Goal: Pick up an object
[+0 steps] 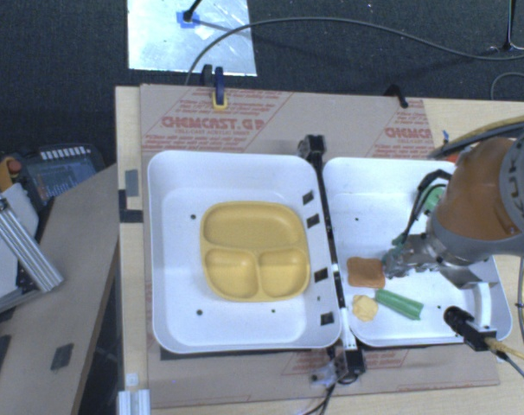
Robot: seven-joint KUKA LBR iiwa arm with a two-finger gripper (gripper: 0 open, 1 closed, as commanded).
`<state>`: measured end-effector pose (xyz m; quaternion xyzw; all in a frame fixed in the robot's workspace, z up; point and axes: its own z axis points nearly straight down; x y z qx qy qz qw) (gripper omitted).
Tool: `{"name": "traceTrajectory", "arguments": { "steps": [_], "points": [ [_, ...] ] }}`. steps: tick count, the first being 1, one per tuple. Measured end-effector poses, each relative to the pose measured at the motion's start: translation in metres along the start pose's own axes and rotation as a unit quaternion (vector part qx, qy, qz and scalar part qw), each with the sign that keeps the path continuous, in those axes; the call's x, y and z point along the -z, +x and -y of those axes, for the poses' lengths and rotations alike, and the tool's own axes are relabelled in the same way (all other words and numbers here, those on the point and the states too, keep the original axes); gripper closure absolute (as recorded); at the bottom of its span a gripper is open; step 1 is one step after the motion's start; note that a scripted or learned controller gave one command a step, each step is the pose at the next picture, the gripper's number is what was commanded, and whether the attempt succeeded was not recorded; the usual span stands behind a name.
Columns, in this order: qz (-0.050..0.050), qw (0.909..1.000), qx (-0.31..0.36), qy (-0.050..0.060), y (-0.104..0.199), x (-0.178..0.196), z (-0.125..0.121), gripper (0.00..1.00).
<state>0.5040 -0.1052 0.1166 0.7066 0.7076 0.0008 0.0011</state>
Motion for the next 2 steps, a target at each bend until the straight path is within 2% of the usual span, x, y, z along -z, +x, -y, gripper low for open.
{"name": "traceTrajectory", "arguments": {
  "steps": [1, 2],
  "points": [
    [0.001, 1.0, -0.001, -0.002, -0.006, 0.051, 0.006, 1.0],
    [0.0, 1.0, 0.002, -0.002, 0.0, 0.104, 0.012, 1.0]
  ]
}}
